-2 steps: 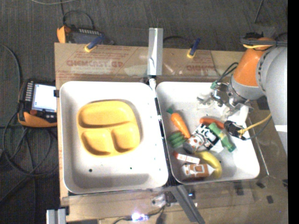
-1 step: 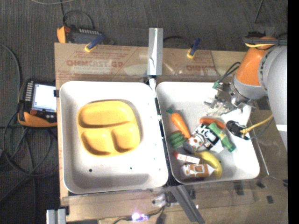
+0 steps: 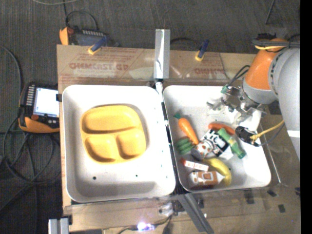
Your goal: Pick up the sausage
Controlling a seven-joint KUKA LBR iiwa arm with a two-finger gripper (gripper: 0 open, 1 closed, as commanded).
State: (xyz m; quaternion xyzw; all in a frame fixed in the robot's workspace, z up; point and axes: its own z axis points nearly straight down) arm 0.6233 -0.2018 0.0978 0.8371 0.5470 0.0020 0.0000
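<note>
The arm's claw (image 3: 233,103) hung over the far right corner of the right bin (image 3: 265,179), though I couldn't tell its grip.

Just below the claw and a little nearer me, a reddish sausage (image 3: 223,128) lay against a black-and-white box (image 3: 214,144). Left of the claw sat a carrot (image 3: 187,128); further down, a banana (image 3: 220,168) and a small carton (image 3: 203,178). Well off to the left, the other bin (image 3: 73,179) held a yellow divided tray (image 3: 114,133).
</note>
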